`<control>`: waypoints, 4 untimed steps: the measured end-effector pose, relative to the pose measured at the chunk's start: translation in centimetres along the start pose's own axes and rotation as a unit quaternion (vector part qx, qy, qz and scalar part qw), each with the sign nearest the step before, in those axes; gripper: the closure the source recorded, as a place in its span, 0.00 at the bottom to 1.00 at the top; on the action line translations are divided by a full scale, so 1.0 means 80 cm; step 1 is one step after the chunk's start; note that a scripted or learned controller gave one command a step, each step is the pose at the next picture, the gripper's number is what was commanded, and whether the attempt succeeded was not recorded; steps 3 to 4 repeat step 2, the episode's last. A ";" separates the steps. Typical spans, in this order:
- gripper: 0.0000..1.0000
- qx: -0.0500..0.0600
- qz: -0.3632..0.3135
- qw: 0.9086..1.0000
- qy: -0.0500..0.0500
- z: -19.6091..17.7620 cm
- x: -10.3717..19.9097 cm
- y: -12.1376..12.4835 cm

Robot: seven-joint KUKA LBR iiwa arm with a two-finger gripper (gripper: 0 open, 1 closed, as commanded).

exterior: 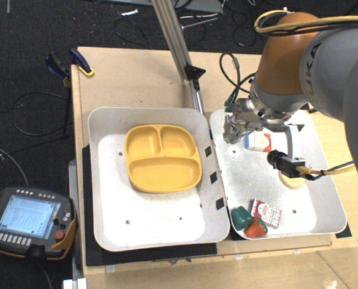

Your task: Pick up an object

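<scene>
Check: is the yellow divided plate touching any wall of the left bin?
Apart. The camera view shows the yellow divided plate lying flat in the left bin, with white bin floor visible all round it.

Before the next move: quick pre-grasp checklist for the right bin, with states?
1. Gripper over the right bin: ok.
2. Finger opening: cannot tell.
3. Target near the gripper: ok, small carton lies beside it.
4. Carton between the fingers: not ok, it lies off to the side.
5. Other candidates: ok, red and green items and small printed box at the bin's near edge.
6. Yellow divided plate out of the arm's path: ok, left bin.
</scene>
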State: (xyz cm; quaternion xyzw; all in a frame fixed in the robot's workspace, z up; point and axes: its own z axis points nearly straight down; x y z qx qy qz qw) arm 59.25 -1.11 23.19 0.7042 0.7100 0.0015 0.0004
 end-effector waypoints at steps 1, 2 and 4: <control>1.00 0.001 0.000 1.000 0.000 0.000 0.063 0.010; 1.00 0.001 0.000 1.000 0.000 -0.014 0.132 0.001; 1.00 0.001 0.000 1.000 0.000 -0.014 0.132 0.001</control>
